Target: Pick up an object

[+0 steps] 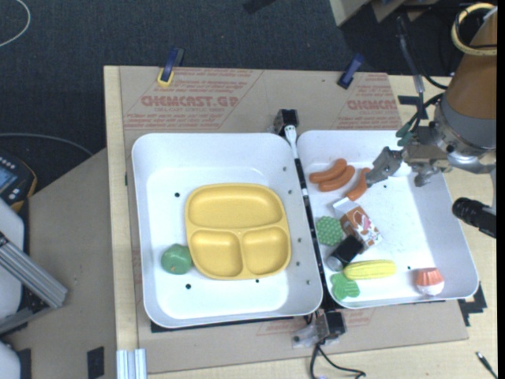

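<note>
Two white bins sit side by side on a cardboard-covered bench.
Gripper [401,166] hovers over the right bin [442,212], jaws apart and empty, just right of the sausages [333,174]; corn [369,270] lies near. A yellow tray [237,230] fills the left bin [158,204].

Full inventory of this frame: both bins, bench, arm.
Divided plate: 1, yellow, left bin.
Green ball: 1, left bin, touching the plate's left side.
Sausages: 2-3, orange, right bin, top left.
Snack packet: 1, brown and white, right bin middle.
Black block: 1, below the packet.
Corn cob: 1, yellow, right bin bottom.
Green pieces: 2, right bin's left side.
Red-white piece: 1, bottom right corner.
Bins: 2, white.
Clamps: 2, blue, bench top edge.
Hand: 1, grey, over the right bin.
</note>
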### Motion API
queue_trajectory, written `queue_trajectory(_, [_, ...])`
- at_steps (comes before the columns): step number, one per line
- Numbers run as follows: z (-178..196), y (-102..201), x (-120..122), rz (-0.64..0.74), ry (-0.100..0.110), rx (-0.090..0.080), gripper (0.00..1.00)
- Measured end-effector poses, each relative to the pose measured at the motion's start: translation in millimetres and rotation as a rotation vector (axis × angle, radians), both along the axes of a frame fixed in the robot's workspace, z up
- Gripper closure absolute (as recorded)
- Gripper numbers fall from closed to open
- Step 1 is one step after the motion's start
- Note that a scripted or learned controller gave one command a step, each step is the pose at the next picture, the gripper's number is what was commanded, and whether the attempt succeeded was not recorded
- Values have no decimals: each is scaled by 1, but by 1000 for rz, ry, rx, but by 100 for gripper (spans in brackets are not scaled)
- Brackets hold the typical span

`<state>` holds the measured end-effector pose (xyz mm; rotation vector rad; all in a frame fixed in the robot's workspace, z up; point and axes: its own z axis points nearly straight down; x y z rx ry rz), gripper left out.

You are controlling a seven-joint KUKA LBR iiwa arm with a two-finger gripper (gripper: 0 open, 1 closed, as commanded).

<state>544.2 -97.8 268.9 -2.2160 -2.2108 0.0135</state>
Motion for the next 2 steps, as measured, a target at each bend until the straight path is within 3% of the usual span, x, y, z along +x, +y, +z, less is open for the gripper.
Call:
queue_trajectory(1, [6,0,2,2,-12,-1,0])
queue_trajectory(2, [-52,-9,-2,1,-6,0,0])
